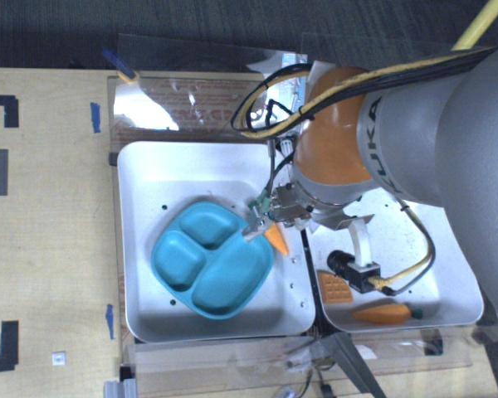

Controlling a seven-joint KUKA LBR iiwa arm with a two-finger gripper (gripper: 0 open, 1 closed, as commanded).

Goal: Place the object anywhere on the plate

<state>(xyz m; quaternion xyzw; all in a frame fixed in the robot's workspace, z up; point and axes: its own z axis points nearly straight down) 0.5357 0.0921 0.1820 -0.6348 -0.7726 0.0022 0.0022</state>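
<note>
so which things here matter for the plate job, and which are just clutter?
Job:
- blue divided plate, left bin
- small orange carrot-like piece at the plate's right edge
- gripper just above that piece

Lying about:
- waffle-like square, right bin
- long orange carrot, right bin

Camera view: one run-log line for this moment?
gripper: over left bin, at blue plate upper-right rim | orange piece: at fingertips, grasp unclear | right bin: waffle, carrot | place: pending

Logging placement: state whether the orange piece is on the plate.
Not fully: the orange piece sits at the blue plate rim, beneath the claw.
</note>
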